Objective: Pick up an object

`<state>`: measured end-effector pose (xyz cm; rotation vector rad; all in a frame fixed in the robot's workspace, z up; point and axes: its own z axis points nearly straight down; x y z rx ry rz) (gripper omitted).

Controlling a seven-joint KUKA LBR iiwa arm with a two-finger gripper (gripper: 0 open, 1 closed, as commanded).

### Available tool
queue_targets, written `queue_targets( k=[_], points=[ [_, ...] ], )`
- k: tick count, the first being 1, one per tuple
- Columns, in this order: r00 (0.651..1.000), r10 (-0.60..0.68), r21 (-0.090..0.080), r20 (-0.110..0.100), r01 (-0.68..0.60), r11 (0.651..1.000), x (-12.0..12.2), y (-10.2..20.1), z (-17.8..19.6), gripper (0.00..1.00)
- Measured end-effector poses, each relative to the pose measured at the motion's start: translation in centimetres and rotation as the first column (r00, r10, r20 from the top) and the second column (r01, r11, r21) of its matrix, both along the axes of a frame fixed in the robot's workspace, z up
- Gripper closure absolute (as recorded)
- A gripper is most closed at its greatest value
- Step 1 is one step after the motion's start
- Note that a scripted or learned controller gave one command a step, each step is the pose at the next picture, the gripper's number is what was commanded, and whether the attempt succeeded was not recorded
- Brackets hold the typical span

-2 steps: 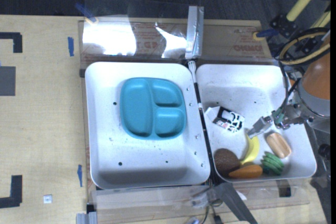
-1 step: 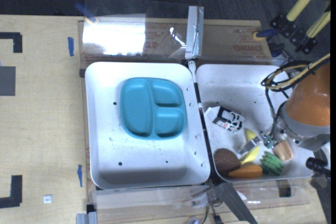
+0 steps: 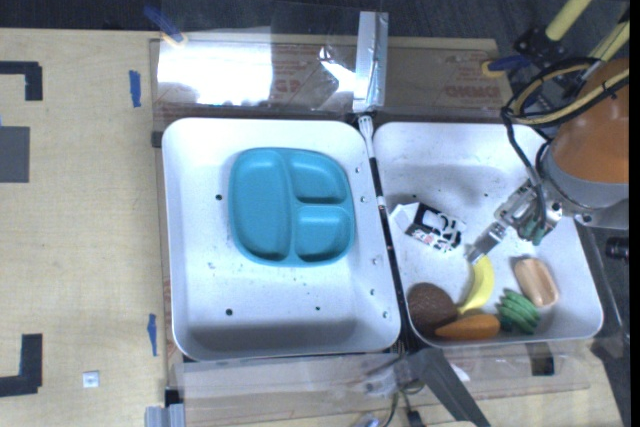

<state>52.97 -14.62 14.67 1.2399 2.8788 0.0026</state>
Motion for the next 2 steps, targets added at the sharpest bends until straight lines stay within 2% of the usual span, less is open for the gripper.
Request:
queue_targets(
  k=[1,2],
  points=[
    [0.970,-0.244,0.003,-0.001,0.244,0.970,-1.8,0.7,-5.9,0.00],
    [0.969,-0.247,0.003,0.008,0.247,0.969,-1.5,0.6,-4.7,1.00]
  ],
)
